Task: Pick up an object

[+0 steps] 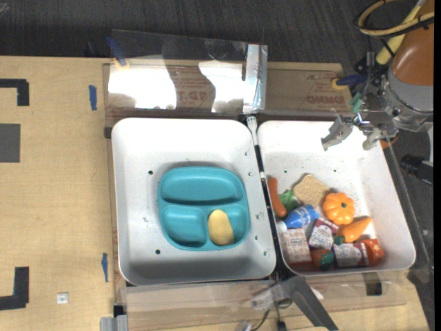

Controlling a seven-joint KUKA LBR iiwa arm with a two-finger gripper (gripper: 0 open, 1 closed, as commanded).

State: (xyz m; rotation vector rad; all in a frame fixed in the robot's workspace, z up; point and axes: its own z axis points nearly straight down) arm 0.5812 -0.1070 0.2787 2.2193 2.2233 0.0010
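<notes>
My gripper [353, 135] hangs over the far right part of the right bin [303, 140], its two grey fingers spread open with nothing between them. Below it, toward the near side of that bin, lies a heap of toy food: an orange pumpkin [338, 207], a tan bread slice [311, 190], a carrot [276, 197], a blue packet [302, 218] and several red-and-white packets [322, 238]. In the left bin [138, 150] a teal divided plate [200, 205] holds a yellow potato-like piece [220, 227] in its right compartment.
A clear plastic sheet and a cardboard wall [207, 88] stand behind the bins. The arm's orange band [415, 57] and yellow cables [389, 16] sit at the upper right. Wooden bench top [52, 185] stretches to the left.
</notes>
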